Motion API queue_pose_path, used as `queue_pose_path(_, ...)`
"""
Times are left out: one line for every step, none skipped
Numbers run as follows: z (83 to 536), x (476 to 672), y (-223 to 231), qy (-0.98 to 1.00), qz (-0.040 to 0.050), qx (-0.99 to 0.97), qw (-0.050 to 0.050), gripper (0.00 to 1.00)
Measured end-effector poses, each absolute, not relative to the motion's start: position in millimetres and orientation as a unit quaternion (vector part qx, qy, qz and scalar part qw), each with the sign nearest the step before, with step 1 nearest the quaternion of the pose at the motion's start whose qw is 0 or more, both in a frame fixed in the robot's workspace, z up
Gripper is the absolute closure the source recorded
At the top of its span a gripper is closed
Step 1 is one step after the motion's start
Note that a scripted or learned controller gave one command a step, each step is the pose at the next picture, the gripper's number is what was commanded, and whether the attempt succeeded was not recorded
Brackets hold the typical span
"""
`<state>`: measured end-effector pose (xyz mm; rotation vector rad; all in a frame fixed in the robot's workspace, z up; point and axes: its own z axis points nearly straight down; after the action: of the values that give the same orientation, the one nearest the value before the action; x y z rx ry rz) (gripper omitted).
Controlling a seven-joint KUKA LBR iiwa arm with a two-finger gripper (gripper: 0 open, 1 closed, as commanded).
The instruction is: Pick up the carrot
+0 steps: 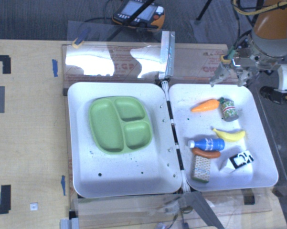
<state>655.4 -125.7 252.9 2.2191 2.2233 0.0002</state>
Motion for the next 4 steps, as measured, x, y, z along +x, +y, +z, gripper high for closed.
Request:
queue_pose_path(168.1,647.2,-134.0,0.661,0.0001,0.75,0.0,0.0)
queue_pose_path(115.0,670.9,-157.3,0.684,0.0083,0.729,0.01,0.0)
queue_pose_path(143.3,667.7,-115.4,0.736,0.0011,0.677,0.002,0.0)
queue_pose_path(92.5,647.9,-153.8,0.714,0.0024,0.701,-0.001,0.0)
